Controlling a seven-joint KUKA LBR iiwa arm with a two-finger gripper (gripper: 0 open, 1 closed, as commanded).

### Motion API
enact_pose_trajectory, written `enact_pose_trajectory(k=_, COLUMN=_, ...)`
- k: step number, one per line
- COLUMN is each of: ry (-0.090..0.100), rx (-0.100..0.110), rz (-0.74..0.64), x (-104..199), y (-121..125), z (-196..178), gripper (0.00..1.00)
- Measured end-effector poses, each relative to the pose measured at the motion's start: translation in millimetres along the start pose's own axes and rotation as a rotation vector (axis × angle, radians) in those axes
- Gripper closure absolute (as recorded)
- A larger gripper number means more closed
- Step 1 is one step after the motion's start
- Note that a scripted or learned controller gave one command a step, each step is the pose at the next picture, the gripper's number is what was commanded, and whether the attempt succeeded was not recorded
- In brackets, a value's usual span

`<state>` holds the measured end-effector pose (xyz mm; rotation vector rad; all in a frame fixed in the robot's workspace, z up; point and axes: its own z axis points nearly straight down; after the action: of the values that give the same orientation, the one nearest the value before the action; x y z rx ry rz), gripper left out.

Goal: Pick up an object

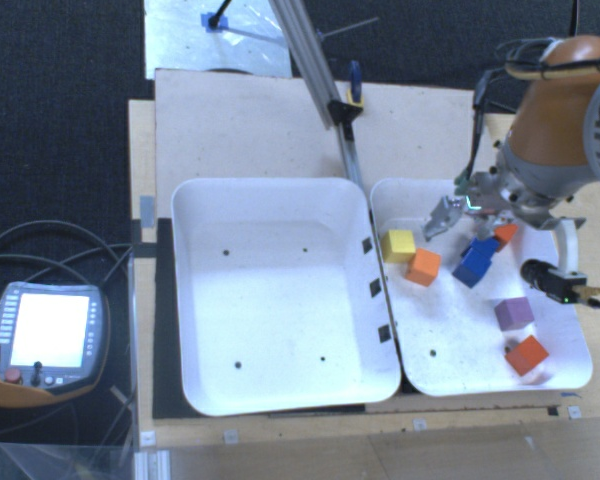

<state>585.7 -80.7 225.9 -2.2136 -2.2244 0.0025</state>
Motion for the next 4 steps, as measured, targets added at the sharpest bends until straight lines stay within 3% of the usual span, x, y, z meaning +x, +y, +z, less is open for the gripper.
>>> enact_pose_trajectory(k=1, ry=-0.001, rx=-0.005, rz=0.002, x=0, y=1, z=-2, gripper=0.0)
enact_pose_trajectory(k=4, ry=-0.002, rx=-0.007, rz=0.002, x=-9, y=-1, z=115, gripper=0.0)
